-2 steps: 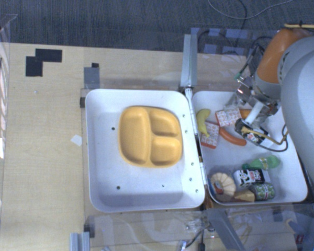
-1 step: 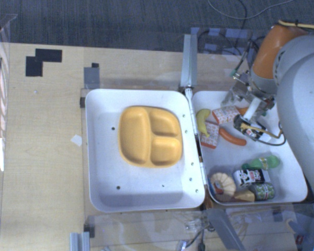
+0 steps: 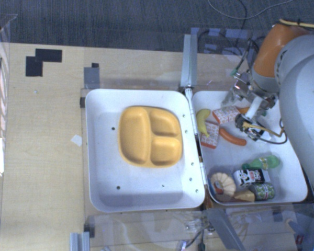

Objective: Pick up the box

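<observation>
Jaws hang just beside box (image 3: pixel 225 114), can't tell if open; center over it, then drop straight.

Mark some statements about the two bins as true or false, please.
1. The yellow tray lies in the left bin. True.
2. The banana lies in the left bin. False: it lies in the right bin, near the wall between the bins.
3. The hand is over the right bin. True.
4. The green bottle lies on the tray. False: it lies in the right bin.
</observation>
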Controlling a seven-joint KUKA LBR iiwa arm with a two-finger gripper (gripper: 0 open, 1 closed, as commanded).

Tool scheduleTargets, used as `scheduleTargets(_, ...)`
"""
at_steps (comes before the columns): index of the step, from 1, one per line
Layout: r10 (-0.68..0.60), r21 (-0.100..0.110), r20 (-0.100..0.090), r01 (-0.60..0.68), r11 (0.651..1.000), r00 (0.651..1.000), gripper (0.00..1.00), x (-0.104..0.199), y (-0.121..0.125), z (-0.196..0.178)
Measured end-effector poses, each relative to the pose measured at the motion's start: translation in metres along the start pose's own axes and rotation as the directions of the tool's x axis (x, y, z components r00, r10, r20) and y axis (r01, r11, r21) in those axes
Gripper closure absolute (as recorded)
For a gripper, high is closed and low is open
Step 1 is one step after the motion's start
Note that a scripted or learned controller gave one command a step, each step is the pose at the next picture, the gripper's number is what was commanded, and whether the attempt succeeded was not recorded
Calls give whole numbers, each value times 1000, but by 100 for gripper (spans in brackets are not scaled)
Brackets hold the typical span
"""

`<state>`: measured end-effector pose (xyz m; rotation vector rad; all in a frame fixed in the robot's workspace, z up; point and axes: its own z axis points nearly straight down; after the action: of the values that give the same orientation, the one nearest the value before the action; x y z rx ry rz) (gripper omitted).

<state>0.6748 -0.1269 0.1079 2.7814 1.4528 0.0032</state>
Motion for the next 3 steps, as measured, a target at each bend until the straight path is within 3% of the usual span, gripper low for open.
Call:
scheduleTargets(1,-132,1,-1,132,991,991,0,31,-27,-30)
scheduleTargets(2,-149,2,-2,149,989,989,0,13,-30,3)
scheduleTargets(3,149,-2,-4,-149,989,989,0,11,-73,-112)
